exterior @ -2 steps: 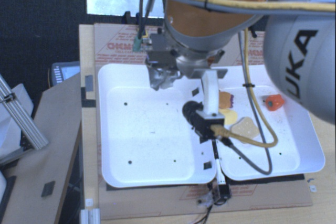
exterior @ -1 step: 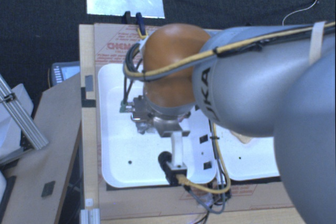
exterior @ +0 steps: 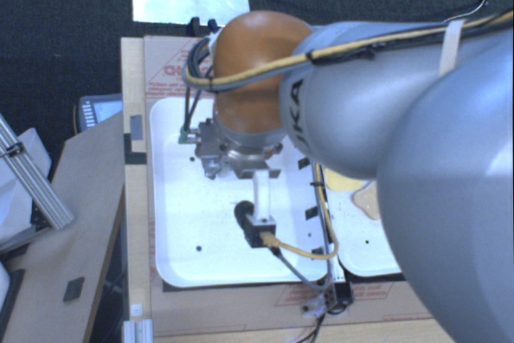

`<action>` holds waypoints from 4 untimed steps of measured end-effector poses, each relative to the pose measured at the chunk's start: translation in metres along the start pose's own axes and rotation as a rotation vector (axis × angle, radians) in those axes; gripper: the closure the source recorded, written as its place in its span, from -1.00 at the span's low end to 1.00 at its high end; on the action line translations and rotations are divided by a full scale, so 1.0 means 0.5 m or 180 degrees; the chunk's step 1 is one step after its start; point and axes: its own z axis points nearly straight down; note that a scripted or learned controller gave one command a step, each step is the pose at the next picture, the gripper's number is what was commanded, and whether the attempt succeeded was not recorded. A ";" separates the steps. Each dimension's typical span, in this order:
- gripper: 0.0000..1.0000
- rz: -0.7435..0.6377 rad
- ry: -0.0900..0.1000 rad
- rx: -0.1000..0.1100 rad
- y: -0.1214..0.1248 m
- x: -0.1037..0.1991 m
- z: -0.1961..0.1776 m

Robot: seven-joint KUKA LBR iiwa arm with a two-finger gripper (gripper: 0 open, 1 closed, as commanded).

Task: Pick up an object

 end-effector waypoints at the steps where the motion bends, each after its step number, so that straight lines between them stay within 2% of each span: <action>1: 1.00 0.0014 -0.0006 0.0011 -0.093 -0.145 -0.016; 2: 1.00 0.0041 -0.0013 -0.0030 -0.088 -0.418 -0.151; 3: 1.00 -0.0037 0.0014 -0.0041 -0.037 -0.260 -0.340; 4: 1.00 -0.0031 0.0015 -0.0021 -0.093 -0.170 -0.451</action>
